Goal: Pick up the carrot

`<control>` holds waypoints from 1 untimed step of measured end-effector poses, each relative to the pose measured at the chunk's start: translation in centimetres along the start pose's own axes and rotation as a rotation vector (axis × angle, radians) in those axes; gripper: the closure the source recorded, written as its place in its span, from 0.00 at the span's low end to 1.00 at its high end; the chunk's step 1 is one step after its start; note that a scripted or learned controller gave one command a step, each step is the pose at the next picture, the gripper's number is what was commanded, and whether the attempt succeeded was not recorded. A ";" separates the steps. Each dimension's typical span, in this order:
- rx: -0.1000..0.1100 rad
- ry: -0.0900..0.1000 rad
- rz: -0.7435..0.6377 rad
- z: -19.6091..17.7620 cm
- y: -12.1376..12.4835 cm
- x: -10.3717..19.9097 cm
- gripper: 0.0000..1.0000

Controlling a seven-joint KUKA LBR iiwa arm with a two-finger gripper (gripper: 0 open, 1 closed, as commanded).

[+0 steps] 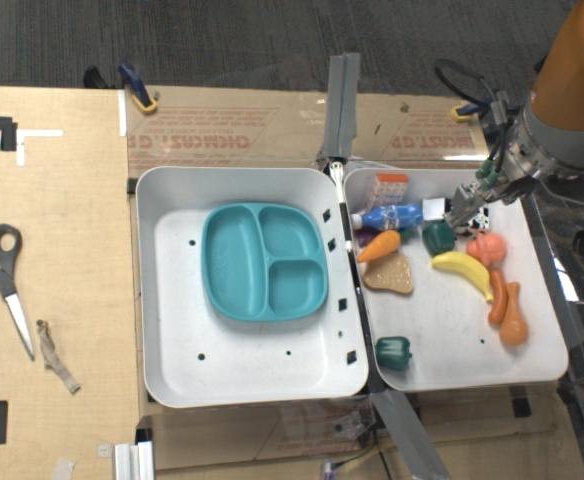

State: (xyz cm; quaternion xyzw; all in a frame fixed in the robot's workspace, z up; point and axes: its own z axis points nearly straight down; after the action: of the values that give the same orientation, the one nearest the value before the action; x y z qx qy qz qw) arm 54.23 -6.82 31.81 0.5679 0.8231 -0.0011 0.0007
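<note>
Carrot [379,245] lies mid-frame by bread [389,277], free to grab. Arm's end [469,206] sits upper right, off it. Grip: can't tell.

- Two bins sit side by side on the surface [52,268]; the left bin [172,368] holds a divided plate [265,262] near its middle.
- The right bin [452,363] holds the small things.
- The carrot [379,245] lies by that bin's left wall, with a bottle [387,217] just behind it and a bread slice [389,277] just in front.
- A banana [464,268] lies right of the bread; a long vegetable [507,315] lies farther right, near the right wall.
- A pepper [392,352] sits alone toward the front left.
- The gripper [464,208] hangs over the bin's back, right of the bottle.
- Scissors [4,278] lie on the surface, well left of both bins.
</note>
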 end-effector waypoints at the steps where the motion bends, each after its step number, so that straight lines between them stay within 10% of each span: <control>1: 0.000 0.000 -0.001 0.0 0.0 0.0 0.00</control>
State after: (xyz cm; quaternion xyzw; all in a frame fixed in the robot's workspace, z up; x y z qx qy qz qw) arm 54.23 -6.78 31.79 0.5676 0.8233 -0.0012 0.0005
